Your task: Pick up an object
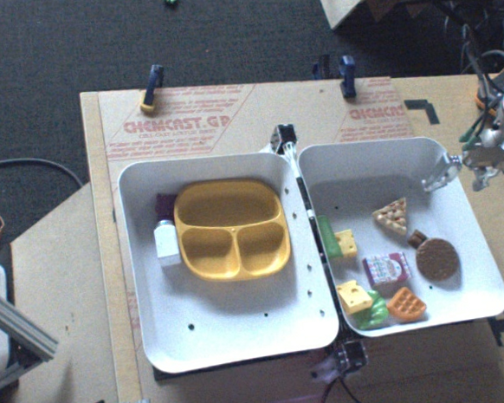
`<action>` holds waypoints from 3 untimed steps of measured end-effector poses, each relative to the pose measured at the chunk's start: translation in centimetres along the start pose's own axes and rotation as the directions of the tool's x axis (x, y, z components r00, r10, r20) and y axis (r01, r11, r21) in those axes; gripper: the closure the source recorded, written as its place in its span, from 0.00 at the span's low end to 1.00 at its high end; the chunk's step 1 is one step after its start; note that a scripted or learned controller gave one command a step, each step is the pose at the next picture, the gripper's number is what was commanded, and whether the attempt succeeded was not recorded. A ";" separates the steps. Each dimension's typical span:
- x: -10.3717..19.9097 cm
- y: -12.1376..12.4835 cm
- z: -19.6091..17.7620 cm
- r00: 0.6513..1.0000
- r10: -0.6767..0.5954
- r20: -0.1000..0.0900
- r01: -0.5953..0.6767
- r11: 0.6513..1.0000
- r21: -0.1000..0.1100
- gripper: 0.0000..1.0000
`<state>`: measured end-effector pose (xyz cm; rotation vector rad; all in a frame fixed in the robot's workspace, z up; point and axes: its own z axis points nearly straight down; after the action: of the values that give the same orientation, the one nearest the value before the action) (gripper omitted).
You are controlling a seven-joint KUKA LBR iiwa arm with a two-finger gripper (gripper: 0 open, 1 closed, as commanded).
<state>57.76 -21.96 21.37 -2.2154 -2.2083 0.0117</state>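
My gripper (pixel 458 176) hangs over the back right corner of the right bin (pixel 379 157), open, with nothing between its fingers. Below and left of it in that bin lie toy foods: a pizza slice (pixel 393 216), a brown cookie (pixel 436 259), a pink box (pixel 387 269), a waffle (pixel 406 304), a cheese cube (pixel 346 243), a green stick (pixel 327 237), and a cheese wedge (pixel 355 298) on a green leaf (pixel 374 311). The pizza slice is the nearest to the gripper.
The left bin (pixel 157 321) holds a yellow divided plate (pixel 232 229), a small white bottle (pixel 167 243) and a dark purple item (pixel 165 202) at the plate's left. A ridge where the bins meet (pixel 309 226) separates them. Clamps (pixel 346 77) stand at the board's back edge.
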 end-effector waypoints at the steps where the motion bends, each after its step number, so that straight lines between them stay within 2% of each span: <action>1: 0.1 0.3 -0.8 1.000 -0.003 0.004 0.004 1.000 -0.014 0.00; 2: 0.1 -0.2 5.5 1.000 -0.003 0.001 0.003 1.000 -0.007 0.00; 3: 0.4 0.7 10.4 1.000 -0.005 0.002 0.005 1.000 -0.009 0.00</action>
<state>58.33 -21.51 10.96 -2.2151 -2.2197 0.0036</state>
